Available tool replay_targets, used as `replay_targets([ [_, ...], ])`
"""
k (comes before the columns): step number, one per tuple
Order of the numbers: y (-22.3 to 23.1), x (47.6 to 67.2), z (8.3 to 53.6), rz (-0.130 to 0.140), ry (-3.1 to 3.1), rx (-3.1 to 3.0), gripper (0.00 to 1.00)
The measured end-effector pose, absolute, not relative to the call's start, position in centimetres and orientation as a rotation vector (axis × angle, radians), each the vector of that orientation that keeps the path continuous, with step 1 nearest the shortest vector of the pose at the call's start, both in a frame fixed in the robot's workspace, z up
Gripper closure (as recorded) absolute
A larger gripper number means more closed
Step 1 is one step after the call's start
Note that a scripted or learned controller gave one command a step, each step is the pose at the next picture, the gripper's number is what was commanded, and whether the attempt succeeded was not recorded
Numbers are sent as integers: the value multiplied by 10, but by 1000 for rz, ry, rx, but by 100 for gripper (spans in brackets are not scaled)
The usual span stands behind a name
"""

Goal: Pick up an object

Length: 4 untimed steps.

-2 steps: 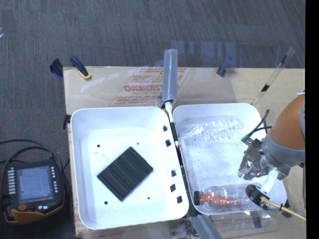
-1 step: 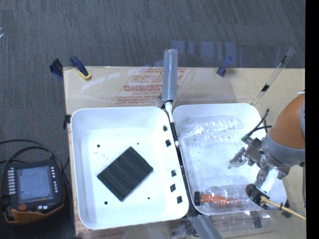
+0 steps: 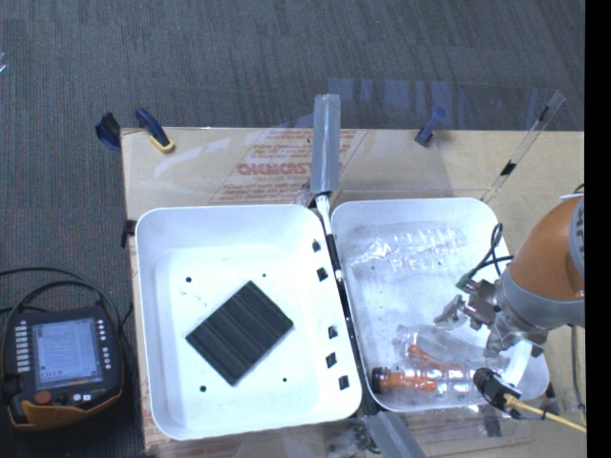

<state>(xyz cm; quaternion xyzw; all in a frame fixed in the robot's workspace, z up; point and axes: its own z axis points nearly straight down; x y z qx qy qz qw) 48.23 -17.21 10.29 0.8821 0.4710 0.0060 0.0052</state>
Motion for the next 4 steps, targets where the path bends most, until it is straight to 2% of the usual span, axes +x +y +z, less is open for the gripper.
replay_targets([
  [1, -195, 477, 198, -8, 882, 3019, 0],
  [2, -179, 504, 178, -11, 921, 3009, 0],
  [3, -132, 484, 134, 30, 1199, 2891, 0],
  [4, -155, 476, 218, -7, 1422, 2806, 0],
])
